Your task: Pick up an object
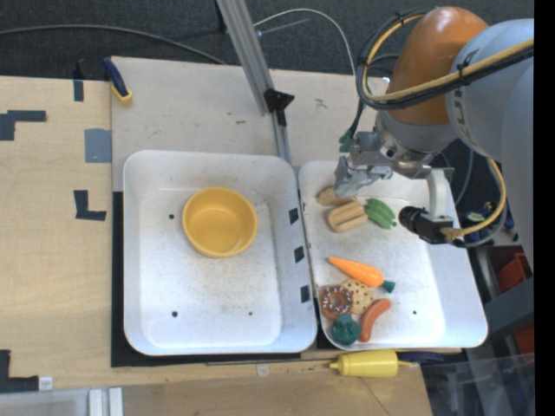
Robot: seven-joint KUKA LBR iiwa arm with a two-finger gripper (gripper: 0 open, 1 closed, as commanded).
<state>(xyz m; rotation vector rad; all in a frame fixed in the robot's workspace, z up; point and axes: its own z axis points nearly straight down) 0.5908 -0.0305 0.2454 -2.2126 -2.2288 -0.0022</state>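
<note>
So the gripper (pixel 351 183) is hanging low over the far end of the right bin (pixel 434 315), right above a tan bread-like piece (pixel 345 217) and a smaller tan bit (pixel 327 196) at about 11 o'clock from it. Can't tell what the tool is doing or whether it has hold of anything. My guess is that pair is the target. A green leafy thing (pixel 380 212) sits at 3 o'clock, touching the bread. The carrot (pixel 357 271), donut (pixel 335 300) and sausage (pixel 374 317) bunch up toward 6 o'clock, well out of the way. The yellow bowl (pixel 219 222) sits alone in the left bin (pixel 147 258), probably the drop-off side.
</note>
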